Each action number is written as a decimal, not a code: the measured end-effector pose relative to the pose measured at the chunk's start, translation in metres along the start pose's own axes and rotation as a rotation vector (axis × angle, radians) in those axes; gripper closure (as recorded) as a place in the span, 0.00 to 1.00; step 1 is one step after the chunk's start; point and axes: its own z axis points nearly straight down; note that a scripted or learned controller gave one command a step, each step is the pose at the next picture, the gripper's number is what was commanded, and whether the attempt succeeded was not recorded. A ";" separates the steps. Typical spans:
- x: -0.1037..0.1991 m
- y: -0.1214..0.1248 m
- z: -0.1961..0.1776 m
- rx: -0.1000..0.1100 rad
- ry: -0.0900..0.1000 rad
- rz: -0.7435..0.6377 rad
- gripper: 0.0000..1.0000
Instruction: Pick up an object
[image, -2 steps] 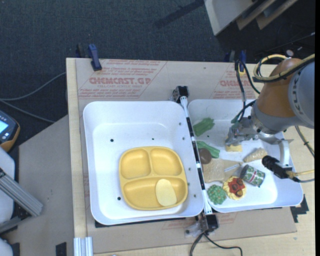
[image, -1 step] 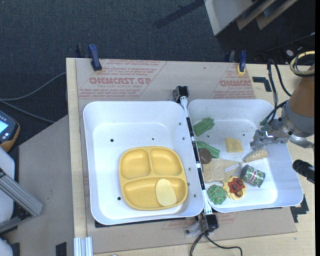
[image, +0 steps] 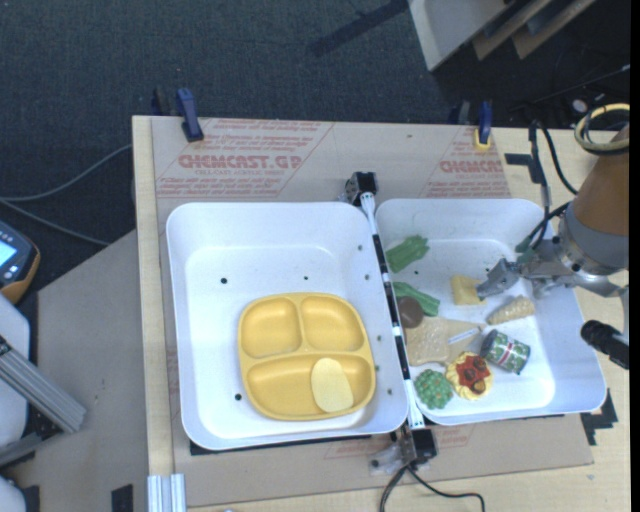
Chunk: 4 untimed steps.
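The right bin (image: 560, 395) holds several toy foods: a green leafy piece (image: 407, 252), a green and brown piece (image: 410, 299), a yellow cheese block (image: 463, 290), a pale corn cob (image: 510, 310), a small can (image: 505, 352), a red and yellow item (image: 470, 374), a green broccoli (image: 432, 388) and a beige flat slab (image: 432, 339). My gripper (image: 492, 286) reaches in from the right and hangs low over this bin, between the cheese block and the corn cob. Nothing shows held in it.
The left bin (image: 200, 260) holds a yellow divided plate (image: 270, 330) with a pale yellow oval piece (image: 332, 385) in its front compartment. A black divider (image: 385, 280) runs between the bins. Cables hang at the right by the arm (image: 605, 210).
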 end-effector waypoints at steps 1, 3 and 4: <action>0.016 -0.049 0.073 0.000 0.003 0.003 0.00; 0.016 -0.046 0.060 -0.006 0.001 0.000 0.00; 0.061 0.015 0.069 -0.012 -0.010 -0.002 0.00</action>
